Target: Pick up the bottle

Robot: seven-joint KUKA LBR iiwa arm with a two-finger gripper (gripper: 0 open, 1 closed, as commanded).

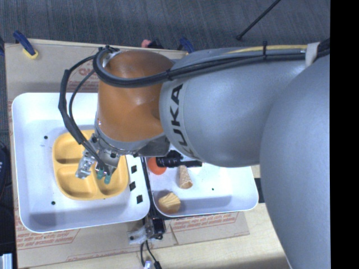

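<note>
Camera view: metallic gripper [94,170], finger state impossible to tell, hangs over a glossy yellow compartmented tray [67,175] in the left white bin [28,150].

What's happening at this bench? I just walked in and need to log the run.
The KUKA arm is reaching from the right across both white bins, its gripper down over the yellow divided tray in the left bin. Whether its jaws hold anything can't be told from here. The right bin holds a black bottle-like item beside something orange-red, a cone-shaped piece and a tan bread-like lump.
</note>
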